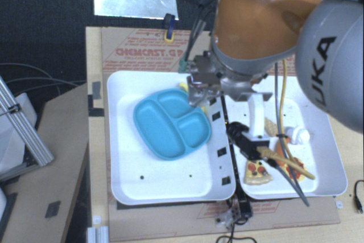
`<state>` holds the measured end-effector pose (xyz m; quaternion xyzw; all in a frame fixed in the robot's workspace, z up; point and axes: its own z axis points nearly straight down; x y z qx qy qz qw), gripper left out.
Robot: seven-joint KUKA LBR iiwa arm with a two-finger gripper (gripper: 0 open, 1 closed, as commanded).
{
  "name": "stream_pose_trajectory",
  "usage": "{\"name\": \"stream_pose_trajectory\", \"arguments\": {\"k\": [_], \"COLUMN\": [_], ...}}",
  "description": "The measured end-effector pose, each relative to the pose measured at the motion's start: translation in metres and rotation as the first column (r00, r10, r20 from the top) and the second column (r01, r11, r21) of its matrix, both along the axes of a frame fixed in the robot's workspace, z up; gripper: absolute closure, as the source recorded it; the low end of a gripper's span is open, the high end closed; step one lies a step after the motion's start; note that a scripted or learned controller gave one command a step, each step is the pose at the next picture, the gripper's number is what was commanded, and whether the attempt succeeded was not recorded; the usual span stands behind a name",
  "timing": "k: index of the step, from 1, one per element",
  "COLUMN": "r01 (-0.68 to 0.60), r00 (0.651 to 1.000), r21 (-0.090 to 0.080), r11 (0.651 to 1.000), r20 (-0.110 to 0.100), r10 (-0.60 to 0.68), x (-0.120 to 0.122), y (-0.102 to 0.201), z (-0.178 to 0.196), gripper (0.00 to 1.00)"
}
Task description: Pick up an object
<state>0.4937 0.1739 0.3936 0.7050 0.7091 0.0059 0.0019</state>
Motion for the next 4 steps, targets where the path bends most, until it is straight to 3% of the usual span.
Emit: {"name": "stream_pose_trajectory", "arguments": {"k": [2,3,4], "r01": [-0.012,-0.003,0.000], "r00": [1.000,1.000,1.000], "r21": [-0.002,-0.006,0.004], "r11": [1.000,1.000,1.000], "r20": [-0.003,-0.016,0.009], "r10": [0.012,0.003,0.000], "x": [0.002,-0.009,0.018], "y": [0.001,0.059,0.060], "z": [0.016,-0.049,0.150], "gripper": [1.00,1.00,1.00]}}
